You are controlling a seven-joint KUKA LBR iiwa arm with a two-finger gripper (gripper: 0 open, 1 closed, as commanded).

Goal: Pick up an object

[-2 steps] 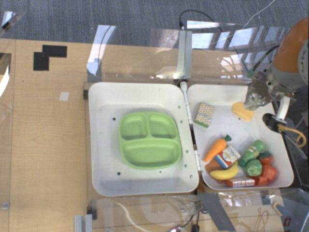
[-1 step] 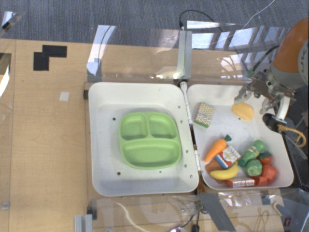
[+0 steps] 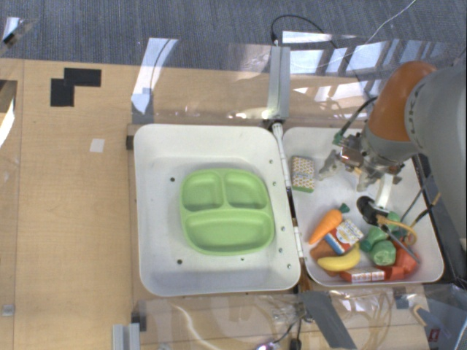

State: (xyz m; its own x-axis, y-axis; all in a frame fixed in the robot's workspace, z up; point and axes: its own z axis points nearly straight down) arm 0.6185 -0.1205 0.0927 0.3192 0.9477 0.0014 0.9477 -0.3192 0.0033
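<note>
Tool (image 3: 363,168) seen poised over right bin (image 3: 315,267), jaw state not discernible, nothing visibly held. Carrot (image 3: 325,226) lies among toy food at bin's near end; clean descent on isolated item judged best.

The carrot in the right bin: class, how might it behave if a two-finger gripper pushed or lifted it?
The carrot tapers to a point, so it would probably roll in a curve when pushed. Its surface looks smooth, plastic-like, so fingers may slip toward the narrow end. It lies slanted against the pile beside the banana, so lifting it might shift its neighbours.
</note>
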